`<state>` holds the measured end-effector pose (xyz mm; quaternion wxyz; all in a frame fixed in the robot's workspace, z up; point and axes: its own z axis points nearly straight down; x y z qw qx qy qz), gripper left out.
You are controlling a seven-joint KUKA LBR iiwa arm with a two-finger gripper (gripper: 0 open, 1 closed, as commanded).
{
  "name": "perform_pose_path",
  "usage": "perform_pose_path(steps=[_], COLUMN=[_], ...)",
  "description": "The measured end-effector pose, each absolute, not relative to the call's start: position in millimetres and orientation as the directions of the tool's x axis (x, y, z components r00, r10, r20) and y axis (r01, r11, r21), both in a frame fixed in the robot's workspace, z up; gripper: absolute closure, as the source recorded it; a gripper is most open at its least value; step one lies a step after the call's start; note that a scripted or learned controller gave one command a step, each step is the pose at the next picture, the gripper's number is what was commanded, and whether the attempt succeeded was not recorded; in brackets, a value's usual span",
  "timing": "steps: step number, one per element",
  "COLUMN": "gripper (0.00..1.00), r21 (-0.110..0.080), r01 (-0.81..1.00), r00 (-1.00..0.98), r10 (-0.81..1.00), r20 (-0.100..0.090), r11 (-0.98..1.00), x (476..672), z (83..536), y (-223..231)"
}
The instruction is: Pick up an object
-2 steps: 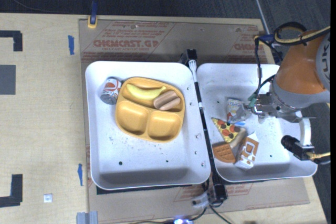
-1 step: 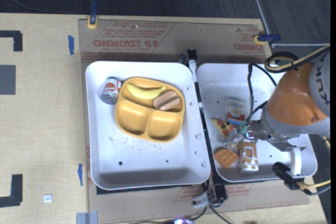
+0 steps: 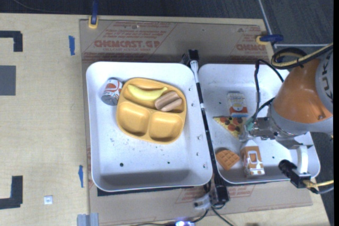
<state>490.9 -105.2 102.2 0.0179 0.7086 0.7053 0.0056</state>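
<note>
The right bin (image 3: 265, 74) holds several small items. A pizza slice toy (image 3: 226, 123) lies in its middle, and a small white and orange carton (image 3: 237, 101) lies above it. A waffle piece (image 3: 226, 158) and an orange and white toy vehicle (image 3: 253, 162) sit near the front wall. My gripper (image 3: 248, 129) hangs low over the bin at the pizza slice's right end, just above the toy vehicle. The orange wrist band (image 3: 304, 98) and the grey arm body cover the bin's right side.
The left bin (image 3: 106, 156) carries a yellow divided plate (image 3: 151, 111) with a banana (image 3: 143, 92) and a sausage (image 3: 168, 101) in its top compartments. A small can (image 3: 110, 91) lies against the plate's left rim. A black cable (image 3: 275, 58) loops by the arm.
</note>
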Motion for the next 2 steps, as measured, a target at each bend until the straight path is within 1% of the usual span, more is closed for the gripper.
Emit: perform_pose_path(steps=[1,2], gripper=[1.0,1.0], r21=[0.001,0.004], r01=[1.0,1.0], r00=[-0.001,-0.001], r10=[1.0,1.0], r20=[0.001,0.0], r11=[0.001,0.001], x=[480.0,480.5], z=[185,196], y=[-13,-13])
